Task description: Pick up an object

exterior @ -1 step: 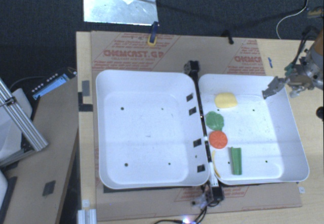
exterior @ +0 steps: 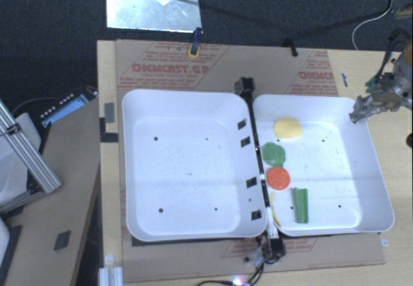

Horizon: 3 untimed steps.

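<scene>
Dark carpet surrounds the bench, where we see a cardboard sheet (exterior: 174, 65) printed "CHEMCAST GP" in red under two white bins. Reaching in from the right, the gripper (exterior: 361, 110) hangs over the right bin (exterior: 361, 168) at its upper right rim; we cannot tell its opening. Along that bin's left side lie a yellow piece (exterior: 288, 128), green disc (exterior: 273, 152), orange disc (exterior: 278, 178) and green stick (exterior: 301, 204). Beside it sits the left bin (exterior: 187, 168).

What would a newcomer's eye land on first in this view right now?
Probably the small cluster of coloured things along the left side of the right bin: a yellow lump, a green disc, an orange disc and a green stick. The gripper sits at that bin's upper right corner.
</scene>
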Tool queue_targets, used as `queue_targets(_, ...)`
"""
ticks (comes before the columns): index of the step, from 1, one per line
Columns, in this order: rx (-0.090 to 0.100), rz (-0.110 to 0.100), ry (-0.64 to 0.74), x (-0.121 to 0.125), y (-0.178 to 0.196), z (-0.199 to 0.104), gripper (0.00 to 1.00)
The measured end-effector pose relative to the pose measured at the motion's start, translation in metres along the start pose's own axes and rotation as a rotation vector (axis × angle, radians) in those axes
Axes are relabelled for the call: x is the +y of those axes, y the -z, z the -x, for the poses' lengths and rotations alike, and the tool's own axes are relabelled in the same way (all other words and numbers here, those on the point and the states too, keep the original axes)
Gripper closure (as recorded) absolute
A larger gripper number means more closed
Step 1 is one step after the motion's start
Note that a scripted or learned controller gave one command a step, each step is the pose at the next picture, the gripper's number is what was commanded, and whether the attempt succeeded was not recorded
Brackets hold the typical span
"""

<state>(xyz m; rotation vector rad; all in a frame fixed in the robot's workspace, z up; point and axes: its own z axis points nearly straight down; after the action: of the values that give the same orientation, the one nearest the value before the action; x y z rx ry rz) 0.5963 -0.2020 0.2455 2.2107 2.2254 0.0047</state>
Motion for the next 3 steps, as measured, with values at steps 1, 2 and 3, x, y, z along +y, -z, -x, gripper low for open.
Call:
queue_targets(1,0.005,-0.009,0.003,0.004,-0.083,-0.073,1.00)
queue_targets(2,0.002,0.002,0.003,0.056,-0.059,-0.130,1.00)
queue_targets(3,0.002,0.002,0.003,0.075,-0.017,-0.184,1.00)
